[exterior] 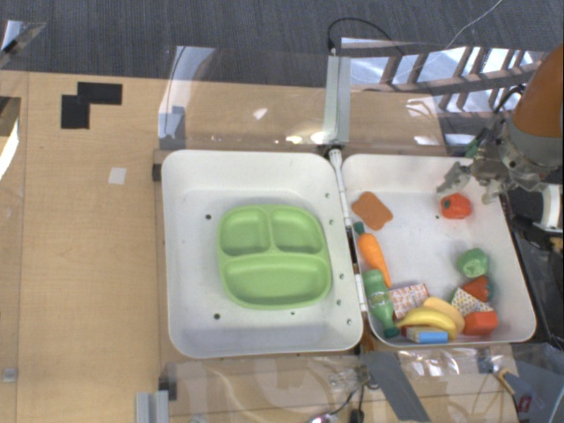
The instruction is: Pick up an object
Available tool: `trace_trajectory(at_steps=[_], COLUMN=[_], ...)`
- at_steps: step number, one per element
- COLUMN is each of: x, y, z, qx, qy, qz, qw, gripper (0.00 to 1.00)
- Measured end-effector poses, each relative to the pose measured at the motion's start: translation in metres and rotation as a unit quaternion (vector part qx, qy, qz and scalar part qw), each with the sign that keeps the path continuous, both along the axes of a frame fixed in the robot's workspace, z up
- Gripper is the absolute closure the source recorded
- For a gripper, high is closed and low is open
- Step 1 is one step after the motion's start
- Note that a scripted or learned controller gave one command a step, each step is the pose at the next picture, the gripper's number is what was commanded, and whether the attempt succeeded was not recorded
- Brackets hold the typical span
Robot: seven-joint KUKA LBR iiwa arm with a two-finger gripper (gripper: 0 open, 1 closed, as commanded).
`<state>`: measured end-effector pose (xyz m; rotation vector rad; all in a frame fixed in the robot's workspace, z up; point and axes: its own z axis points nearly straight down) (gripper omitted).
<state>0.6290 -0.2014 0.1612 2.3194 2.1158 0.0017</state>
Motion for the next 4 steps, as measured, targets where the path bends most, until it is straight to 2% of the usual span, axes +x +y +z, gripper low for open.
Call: trace_trajectory(at_steps=[1, 2, 3, 4], x=[0.035, -0.010, -0.012, -0.009], y=[0.006, 0.008, -0.001, -0.001], z=[-0.075, -0.036, -0.074, -0.064], qx=[-0.0005, 0.0001, -0.0002, 0.0001], qy=[-0.002, -0.001, -0.004, -0.006], qz=[0.023, -0.001, 0.025, 0.026], qw=[0.9997, 1.0000, 0.9997, 0.9996], gripper=[0.00, 0.00, 0.00, 1.00])
